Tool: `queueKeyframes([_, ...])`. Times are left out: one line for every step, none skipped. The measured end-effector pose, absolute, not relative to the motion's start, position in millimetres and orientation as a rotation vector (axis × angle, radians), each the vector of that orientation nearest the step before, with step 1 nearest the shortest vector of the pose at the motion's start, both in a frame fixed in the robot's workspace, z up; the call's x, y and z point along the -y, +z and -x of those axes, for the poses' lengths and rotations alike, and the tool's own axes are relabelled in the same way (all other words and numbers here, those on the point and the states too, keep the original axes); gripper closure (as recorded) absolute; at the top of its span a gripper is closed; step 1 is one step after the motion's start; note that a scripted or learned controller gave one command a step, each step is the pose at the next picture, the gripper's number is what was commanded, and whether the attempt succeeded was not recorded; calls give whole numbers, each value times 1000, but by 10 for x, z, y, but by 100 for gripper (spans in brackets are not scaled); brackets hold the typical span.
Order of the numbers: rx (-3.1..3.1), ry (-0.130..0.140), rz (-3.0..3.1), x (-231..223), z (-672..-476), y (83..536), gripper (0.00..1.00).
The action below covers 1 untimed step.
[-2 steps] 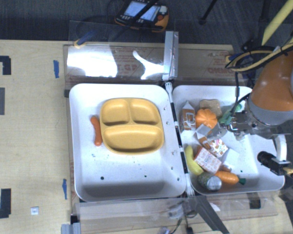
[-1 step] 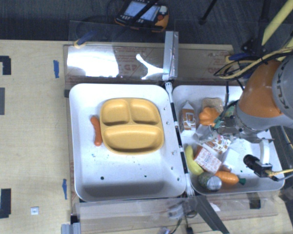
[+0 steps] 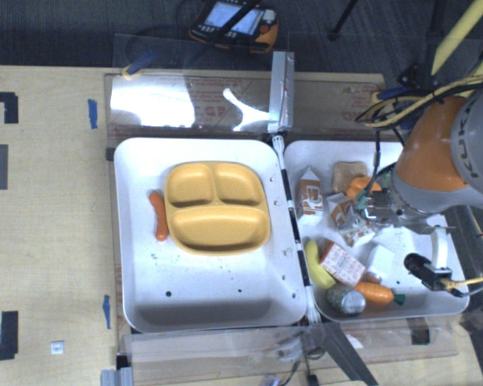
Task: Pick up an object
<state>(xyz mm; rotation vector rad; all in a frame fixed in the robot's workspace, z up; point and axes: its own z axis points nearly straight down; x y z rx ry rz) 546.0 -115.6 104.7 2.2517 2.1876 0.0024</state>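
Observation:
My gripper (image 3: 361,214) hangs low in the right bin (image 3: 386,148), among the clutter at its middle. Right under it lies a crinkled clear wrapper (image 3: 356,232) next to a brown snack pack (image 3: 339,210). A small brown-and-white carton (image 3: 309,196) lies to its left. Behind it are a bread slice (image 3: 348,172) and an orange piece (image 3: 357,186). Nearer the front lie a red-and-white packet (image 3: 343,264), a banana (image 3: 316,265), a carrot (image 3: 376,293) and a silver-topped can (image 3: 346,301). I see nothing lifted off the bin floor.
The left bin (image 3: 129,215) holds a yellow divided plate (image 3: 217,206) and an orange-red sausage (image 3: 158,215) by the plate's left side. A metal divider (image 3: 290,215) separates the bins. The arm's orange band (image 3: 435,155) looms over the right bin's back right.

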Motion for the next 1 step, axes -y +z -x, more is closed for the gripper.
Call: queueKeyframes([-2169,-3,-2274,701,-6120,1829,100])
